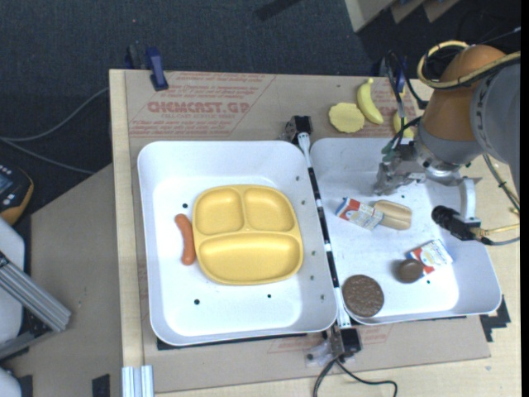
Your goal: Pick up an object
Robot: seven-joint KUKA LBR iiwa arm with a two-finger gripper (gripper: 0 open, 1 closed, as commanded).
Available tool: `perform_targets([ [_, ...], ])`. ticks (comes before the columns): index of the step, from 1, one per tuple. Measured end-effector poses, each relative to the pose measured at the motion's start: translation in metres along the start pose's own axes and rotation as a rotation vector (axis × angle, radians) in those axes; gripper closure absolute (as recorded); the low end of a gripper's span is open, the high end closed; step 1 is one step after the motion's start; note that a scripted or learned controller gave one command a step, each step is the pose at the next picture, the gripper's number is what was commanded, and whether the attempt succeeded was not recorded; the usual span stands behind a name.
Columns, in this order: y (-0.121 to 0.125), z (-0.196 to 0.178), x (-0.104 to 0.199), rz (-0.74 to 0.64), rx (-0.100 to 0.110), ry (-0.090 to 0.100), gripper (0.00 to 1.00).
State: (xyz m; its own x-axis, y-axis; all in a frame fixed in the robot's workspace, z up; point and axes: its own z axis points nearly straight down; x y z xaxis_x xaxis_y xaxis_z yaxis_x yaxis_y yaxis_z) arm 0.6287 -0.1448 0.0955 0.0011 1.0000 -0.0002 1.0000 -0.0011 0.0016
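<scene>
Lying along the left flank of a yellow three-compartment plate (pixel 246 234), an orange sausage-shaped piece (pixel 186 238) is seen in the left bin (pixel 157 188), its long axis running from the far side of the bin toward the near side. The plate is smooth, glossy and rounded at the corners.

On the bare cardboard beyond the bins, a yellow round slice (pixel 346 117) and a banana (pixel 369 101) are placed just beside each other, the banana curved and pointing away from the camera.

In the right bin (pixel 471 300), a small red-and-white carton (pixel 357 213) is found touching a tan bread-like block (pixel 393 215); both are laid with their long axes roughly across the bin, left to right. Nearer the front rim, a brown disc (pixel 363 295) with a grainy face is set in the corner, and to its right a dark brown rounded lump (pixel 409 270) is seen touching a second red-and-white packet (pixel 432 255), which is tilted diagonally.

The gripper (pixel 395 174) is positioned above the far part of the right bin, just beyond the tan block — nothing is seen between its fingers, and whether they are spread or closed cannot be told. A black cylindrical part (pixel 453 221) of the arm is seen to the right of the block.
</scene>
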Motion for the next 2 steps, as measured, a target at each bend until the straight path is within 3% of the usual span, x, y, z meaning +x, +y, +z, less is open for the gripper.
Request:
perform_targets([
  [1,0.000,0.001,0.000,0.000,0.001,0.000,0.00],
  [2,-0.084,0.012,-0.060,0.008,0.010,-0.001,0.00],
])
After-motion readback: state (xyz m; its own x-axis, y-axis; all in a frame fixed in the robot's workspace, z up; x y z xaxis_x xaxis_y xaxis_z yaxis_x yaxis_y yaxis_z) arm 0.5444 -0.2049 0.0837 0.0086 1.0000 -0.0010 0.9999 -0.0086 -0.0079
